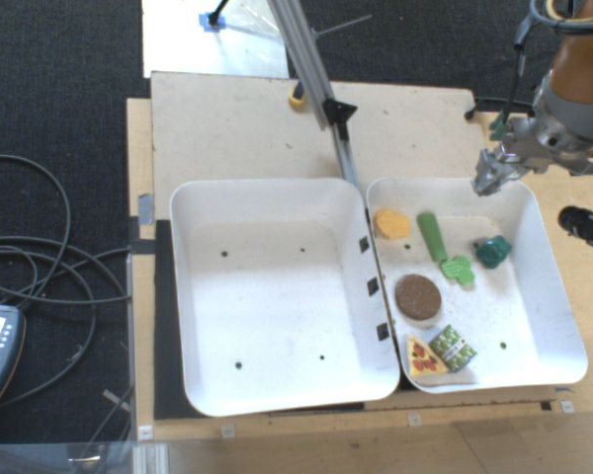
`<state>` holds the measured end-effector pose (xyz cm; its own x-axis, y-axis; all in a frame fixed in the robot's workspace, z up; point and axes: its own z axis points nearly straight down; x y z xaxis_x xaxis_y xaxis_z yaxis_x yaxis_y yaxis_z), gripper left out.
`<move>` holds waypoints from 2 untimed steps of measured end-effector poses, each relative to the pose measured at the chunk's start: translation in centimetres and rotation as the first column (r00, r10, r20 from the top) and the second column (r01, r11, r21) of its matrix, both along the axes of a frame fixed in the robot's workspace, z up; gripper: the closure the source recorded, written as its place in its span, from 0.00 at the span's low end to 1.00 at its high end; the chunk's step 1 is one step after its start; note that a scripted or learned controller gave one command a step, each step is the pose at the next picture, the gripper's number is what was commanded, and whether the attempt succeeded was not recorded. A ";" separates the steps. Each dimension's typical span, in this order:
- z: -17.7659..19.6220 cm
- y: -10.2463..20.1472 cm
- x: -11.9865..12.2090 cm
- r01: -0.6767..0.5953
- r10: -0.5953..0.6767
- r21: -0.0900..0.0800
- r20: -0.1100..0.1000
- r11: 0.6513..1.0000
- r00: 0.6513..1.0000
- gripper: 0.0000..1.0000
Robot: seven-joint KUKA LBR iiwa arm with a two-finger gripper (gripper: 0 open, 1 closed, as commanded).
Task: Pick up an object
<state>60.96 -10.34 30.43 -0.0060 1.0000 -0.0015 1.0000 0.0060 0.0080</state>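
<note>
The gripper (487,178) is seen at upper right, poised over the right bin's (549,265) far rim; its opening cannot be told. A pale board (237,131) is laid beneath the bins; dark carpet (49,77) is seen around.

Grey arm (563,126), orange band (585,62), looped cables, small metallic tool (486,181), apparently silver
</note>
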 end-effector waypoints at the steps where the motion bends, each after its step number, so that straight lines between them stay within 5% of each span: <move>1: -2.4 5.3 -1.7 -0.004 0.004 0.004 -0.009 1.000 1.000 1.00; 2: -3.1 10.7 -3.0 -0.005 0.005 0.004 -0.009 1.000 1.000 1.00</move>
